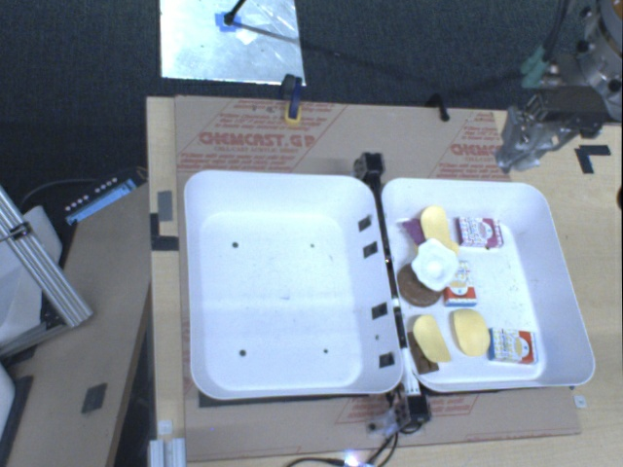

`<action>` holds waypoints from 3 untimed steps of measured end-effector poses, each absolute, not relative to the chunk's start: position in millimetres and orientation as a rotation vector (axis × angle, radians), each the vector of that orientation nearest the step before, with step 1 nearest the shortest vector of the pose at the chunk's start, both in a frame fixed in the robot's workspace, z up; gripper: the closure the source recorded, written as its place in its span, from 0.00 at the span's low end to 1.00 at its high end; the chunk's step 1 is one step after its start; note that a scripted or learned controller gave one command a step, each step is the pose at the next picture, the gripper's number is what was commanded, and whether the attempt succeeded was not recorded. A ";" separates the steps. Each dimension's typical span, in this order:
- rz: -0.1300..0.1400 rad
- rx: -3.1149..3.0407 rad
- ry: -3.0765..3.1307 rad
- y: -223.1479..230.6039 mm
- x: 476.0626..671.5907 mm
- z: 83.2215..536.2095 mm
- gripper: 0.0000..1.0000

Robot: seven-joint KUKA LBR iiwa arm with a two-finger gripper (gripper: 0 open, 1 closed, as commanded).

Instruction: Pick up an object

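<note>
The left bin (282,280) lies bare white beside the right bin (555,261), where the objects sit bunched toward its left side: a brown disc (417,290) under a white cup (434,262), yellow pieces (469,331) front and back, and small red-and-white cartons (479,232) among them. My pincer (526,144) hangs at the far right, beyond the right bin's back rim and touching nothing. It looks blurred here, so I cannot tell if it stands apart or together.

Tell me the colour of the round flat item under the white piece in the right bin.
Brown disc, in the camera view.
</note>
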State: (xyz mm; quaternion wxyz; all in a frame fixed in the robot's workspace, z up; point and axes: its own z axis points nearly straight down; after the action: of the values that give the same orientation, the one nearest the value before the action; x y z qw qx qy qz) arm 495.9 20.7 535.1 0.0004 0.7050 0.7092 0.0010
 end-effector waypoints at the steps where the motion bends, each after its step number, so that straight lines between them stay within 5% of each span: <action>1: 0.003 2.214 2.228 41.3 486.3 535.0 1.00; 3: 0.005 2.213 2.230 109.9 486.2 535.1 1.00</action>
State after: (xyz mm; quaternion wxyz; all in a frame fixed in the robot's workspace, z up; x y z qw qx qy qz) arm 486.2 109.9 535.1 0.0002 0.7044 0.7098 0.0016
